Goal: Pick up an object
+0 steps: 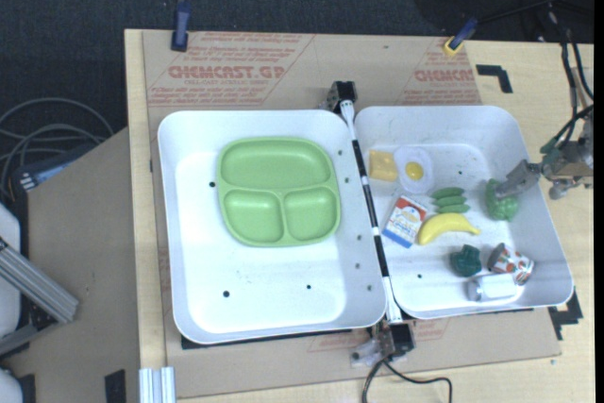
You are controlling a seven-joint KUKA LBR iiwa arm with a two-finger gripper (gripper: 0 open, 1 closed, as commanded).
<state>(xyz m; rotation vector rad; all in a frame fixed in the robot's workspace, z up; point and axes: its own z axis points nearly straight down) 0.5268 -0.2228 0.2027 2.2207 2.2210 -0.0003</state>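
You see the tool (pixel 525 175) just right of the green broccoli (pixel 502 201) in the right bin (pixel 538 231), likely lining up; its opening you cannot tell.

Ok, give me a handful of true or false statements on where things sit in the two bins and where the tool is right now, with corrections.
1. The green divided tray lies in the left bin. True.
2. The banana lies in the left bin. False: it is in the right bin, beside the small carton.
3. The tool is at the right bin's right side, next to a green object. True.
4. The tool has the banana lifted above the bins. False: the banana rests on the bin floor, apart from the tool.
5. The tray holds food items. False: its compartments hold nothing.
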